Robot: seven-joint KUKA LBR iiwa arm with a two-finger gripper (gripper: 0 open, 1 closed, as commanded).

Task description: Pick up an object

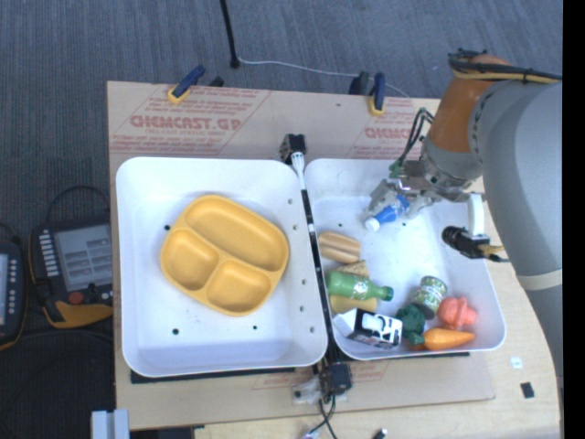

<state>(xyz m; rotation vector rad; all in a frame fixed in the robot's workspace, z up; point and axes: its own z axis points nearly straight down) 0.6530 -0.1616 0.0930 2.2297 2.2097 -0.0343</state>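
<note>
Right bin (484,286), far half: the claw (395,199) hangs low over the white floor, arm reaching in from the right, orange band above the wrist. A small blue-and-white bottle (385,214) lies on its side right under the fingertips, its white cap end pointing left and a little nearer, blue body running back toward the claw. Long axis: slanted, near-left to far-right. The claw's metal fingers appear spread to either side of the blue body; I cannot make out contact, so I record it as released, not gripping. The bottle seems to rest on the bin floor, not lifted. My reading: this is the approach or closing step of the pick, nothing yet secured. The key relation is that the bottle sits directly beneath and slightly left of the fingertips, so the coming move probably needs only a short descent and a squeeze across the narrow body. Risk, as I judge it: a round bottle could roll out sideways. Other items lie well apart in the near half: bread roll (339,244), green bottle (357,287), small can (430,294), carrot (447,338). The left bin (137,273) holds a yellow divided tray (224,253).
</note>
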